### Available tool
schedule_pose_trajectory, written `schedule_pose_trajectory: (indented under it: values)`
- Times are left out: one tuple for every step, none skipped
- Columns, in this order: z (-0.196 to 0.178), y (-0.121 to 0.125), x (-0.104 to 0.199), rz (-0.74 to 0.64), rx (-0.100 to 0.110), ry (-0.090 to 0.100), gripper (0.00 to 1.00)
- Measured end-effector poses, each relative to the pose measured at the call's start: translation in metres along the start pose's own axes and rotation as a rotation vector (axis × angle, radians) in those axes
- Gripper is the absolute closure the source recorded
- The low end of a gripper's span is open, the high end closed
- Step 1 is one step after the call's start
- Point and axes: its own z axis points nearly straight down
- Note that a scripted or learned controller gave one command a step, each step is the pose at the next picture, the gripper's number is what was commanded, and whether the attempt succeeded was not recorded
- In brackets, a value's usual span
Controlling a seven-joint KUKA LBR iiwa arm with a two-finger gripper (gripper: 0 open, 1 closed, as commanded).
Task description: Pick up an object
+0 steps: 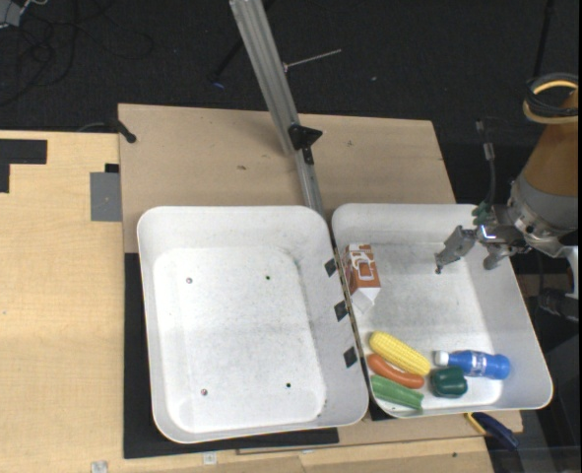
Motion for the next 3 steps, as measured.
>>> schedule_pose_trajectory:
  values:
    - [0.063,0.004,0.006,-0.002,0.002,0.001,0.0]
    - [0.049,0.005,0.004,0.001,-0.004,-0.001,1.0]
    - [-0.013,0.01,0.008,-0.002,-0.011,-0.003,1.0]
